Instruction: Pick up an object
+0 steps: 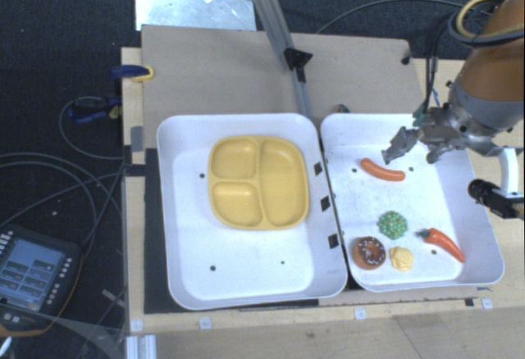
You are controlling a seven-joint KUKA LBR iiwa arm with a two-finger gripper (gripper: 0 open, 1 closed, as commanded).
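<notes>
My gripper [417,149] hangs over the upper part of the right bin [353,132], its two grey fingers spread open with nothing between them. Just below and left of the fingertips lies an orange-red sausage [382,171]. Lower in the same bin are a green broccoli-like ball [393,224], a carrot [444,243] with a green top, a brown donut [369,252] and a small yellow piece [401,258].
The left bin [176,185] holds a yellow divided plate [258,183]. A slanted metal pole [275,13] crosses the back of the bench. Cables and a black pendant [33,267] lie on the floor at left.
</notes>
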